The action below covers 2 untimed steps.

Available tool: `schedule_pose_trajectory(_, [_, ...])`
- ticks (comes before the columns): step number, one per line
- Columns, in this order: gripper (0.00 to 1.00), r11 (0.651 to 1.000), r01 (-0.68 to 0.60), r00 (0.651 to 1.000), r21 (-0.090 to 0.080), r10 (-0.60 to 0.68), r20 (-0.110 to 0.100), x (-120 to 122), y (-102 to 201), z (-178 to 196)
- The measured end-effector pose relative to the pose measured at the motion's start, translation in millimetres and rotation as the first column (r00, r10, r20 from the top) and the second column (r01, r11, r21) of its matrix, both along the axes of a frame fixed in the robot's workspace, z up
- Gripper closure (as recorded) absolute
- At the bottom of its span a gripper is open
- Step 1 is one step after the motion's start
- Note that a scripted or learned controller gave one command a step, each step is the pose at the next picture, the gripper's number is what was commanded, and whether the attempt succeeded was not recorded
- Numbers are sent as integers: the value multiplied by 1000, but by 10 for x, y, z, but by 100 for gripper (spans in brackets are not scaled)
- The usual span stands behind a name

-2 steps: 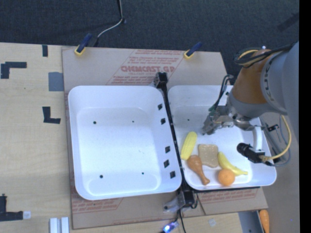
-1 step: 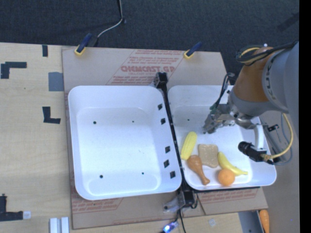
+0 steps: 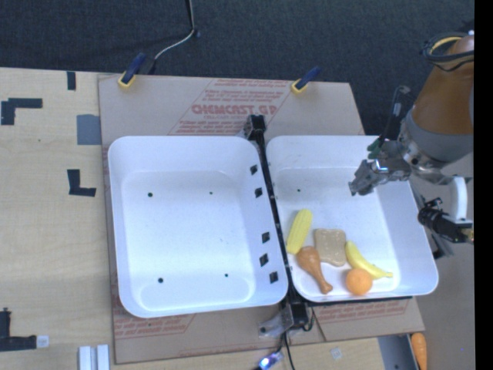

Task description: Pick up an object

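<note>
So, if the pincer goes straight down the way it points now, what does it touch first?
Probably the bare white floor of the right bin. The pincer sits above an open patch, away from the corn cob and bread slice; depth is unclear.

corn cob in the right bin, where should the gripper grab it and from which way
Likely best across the middle of the corn cob, coming straight down, fingers closing across its narrow width. It lies flat and slightly tilted, its long axis running roughly near to far. Its lower end sits close to the drumstick and the bread slice lies to its right, so the upper half has more free space. The gripper hovers up and right of it.
</note>
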<state>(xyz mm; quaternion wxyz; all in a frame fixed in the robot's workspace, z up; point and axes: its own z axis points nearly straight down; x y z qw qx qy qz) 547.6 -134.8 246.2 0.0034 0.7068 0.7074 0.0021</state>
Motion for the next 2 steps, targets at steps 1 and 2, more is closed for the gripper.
schedule_pose_trajectory(1, [100, 1000, -1, 1000, 0, 1, -8, 4, 5, 27])
schedule_pose_trajectory(2, [100, 1000, -2, 1000, 0, 2, -8, 8, 9, 123])
